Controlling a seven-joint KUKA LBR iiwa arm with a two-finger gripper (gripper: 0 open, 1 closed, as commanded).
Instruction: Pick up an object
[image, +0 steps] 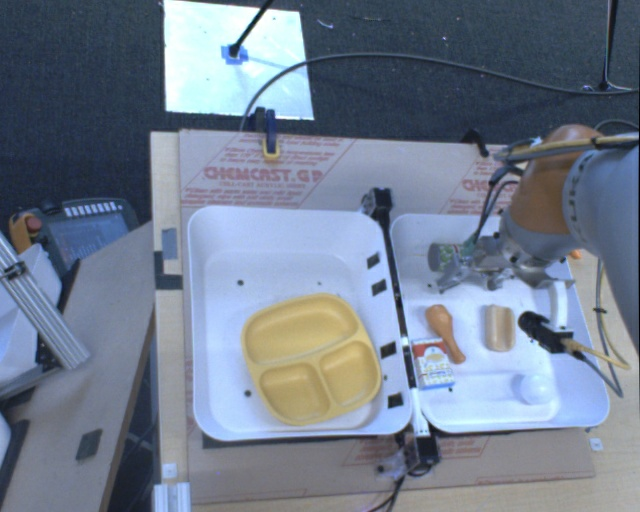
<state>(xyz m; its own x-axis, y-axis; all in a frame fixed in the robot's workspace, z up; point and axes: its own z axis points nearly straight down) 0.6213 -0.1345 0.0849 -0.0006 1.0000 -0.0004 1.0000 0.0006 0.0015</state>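
Crowding the claw (452, 268): drumstick (444, 329), bread (498, 327), box (432, 363).

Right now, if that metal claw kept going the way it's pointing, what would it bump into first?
The gripper points left across the right bin. Bare bin floor lies ahead, so it would likely first meet the divider between the bins, though depth is unclear.

- Even overhead light floods the bench (300, 160); both white bins (290, 250) read bright, their floors close to washed out.
- A pale sheet (235, 60) beyond the bench's far edge glares hardest (nearly blown).
- Shadows fall soft and short, notably under the yellow tray (310, 355).
- The dark floor stays dim.
- Focus holds across the frame, with mild grain and softness on the arm (590, 190).
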